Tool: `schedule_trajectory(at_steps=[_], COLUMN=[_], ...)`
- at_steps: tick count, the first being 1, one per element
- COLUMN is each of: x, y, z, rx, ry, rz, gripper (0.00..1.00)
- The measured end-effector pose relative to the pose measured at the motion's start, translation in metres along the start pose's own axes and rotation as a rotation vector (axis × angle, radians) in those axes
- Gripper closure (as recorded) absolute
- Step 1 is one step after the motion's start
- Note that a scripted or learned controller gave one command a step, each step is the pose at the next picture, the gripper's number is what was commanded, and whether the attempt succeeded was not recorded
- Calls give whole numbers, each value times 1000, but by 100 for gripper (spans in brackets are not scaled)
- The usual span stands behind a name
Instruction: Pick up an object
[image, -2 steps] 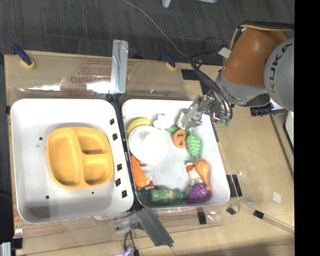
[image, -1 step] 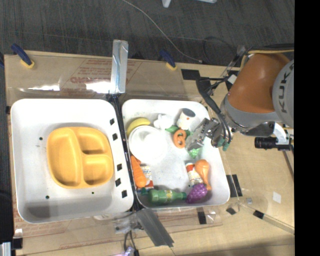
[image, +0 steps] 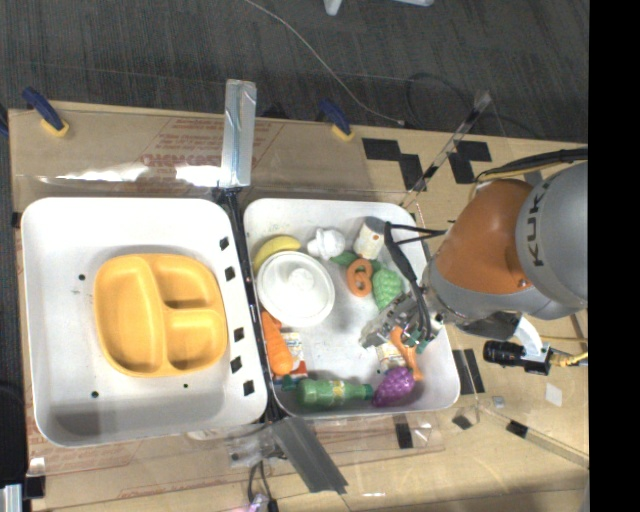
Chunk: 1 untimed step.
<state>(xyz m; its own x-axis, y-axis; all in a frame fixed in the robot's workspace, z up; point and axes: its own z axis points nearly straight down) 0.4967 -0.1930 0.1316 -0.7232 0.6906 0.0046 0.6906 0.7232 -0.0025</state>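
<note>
My gripper (image: 396, 335) is low in the right bin (image: 340, 215), near its right wall. A small orange piece (image: 406, 352) lies right under it, and I cannot tell whether they touch. Purple grapes (image: 397, 385) sit just in front of it, and a green leafy toy (image: 387, 288) lies just behind. Further left are an orange ring (image: 360, 278) and a white bowl (image: 295, 285). A carrot (image: 277, 345) lies by the left wall. Along the bin's near wall lies a green bottle (image: 325, 390).
The left bin (image: 60, 240) holds a yellow divided tray (image: 160, 310). At the back of the right bin are a yellow item (image: 278, 247), a white toy (image: 325, 242) and a small white cup (image: 368, 240). The arm's orange band (image: 485, 245) hangs over the right bin's right edge.
</note>
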Motion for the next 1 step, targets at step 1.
schedule_trajectory(at_steps=[1], x=[1], y=[57], z=[-109], rx=[-8], ry=[-12], rz=[-11], gripper=[100])
